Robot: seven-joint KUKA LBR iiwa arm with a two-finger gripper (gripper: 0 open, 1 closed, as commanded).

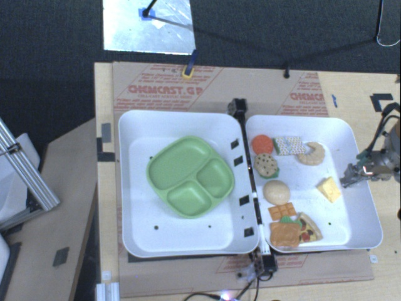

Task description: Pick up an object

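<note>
The counter (106,168) is pale wood. A brown cardboard sheet (166,86) with red print lies flat on it. Two shallow white bins sit on the sheet, touching side by side: the left bin (135,227) and the right bin (360,212). At the sheet's far edge lies a small yellow thing (187,73), perhaps a clip.

At the right edge of the frame, a little below mid-height, the gripper (348,177) reaches in from the right, its dark, metallic tip pointing left and slightly downward. Behind it, a grey section of the arm (390,158) runs off the frame's right side, with dark cabling looping above it. The fingers are too small and blurred to read.
</note>
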